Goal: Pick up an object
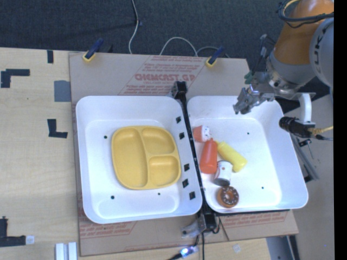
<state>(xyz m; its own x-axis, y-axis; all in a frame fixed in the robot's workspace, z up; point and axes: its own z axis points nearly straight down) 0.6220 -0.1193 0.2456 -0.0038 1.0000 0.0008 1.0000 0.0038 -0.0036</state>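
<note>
In the right bin [271,145] lie an orange bottle [209,156], a yellow bottle [232,155], a small red-and-white block [201,133], a small white can [223,173] and a chocolate doughnut [228,197], all clustered near the bin's left side. My gripper [245,103] hangs over the bin's far edge, up and to the right of these objects. Nothing shows between its fingers.
The left bin [92,145] holds a yellow divided tray [145,157]. A black divider [187,145] runs between the two bins. Both bins rest on a cardboard sheet [157,75] fixed with clamps at the back. A cable loops behind the bins.
</note>
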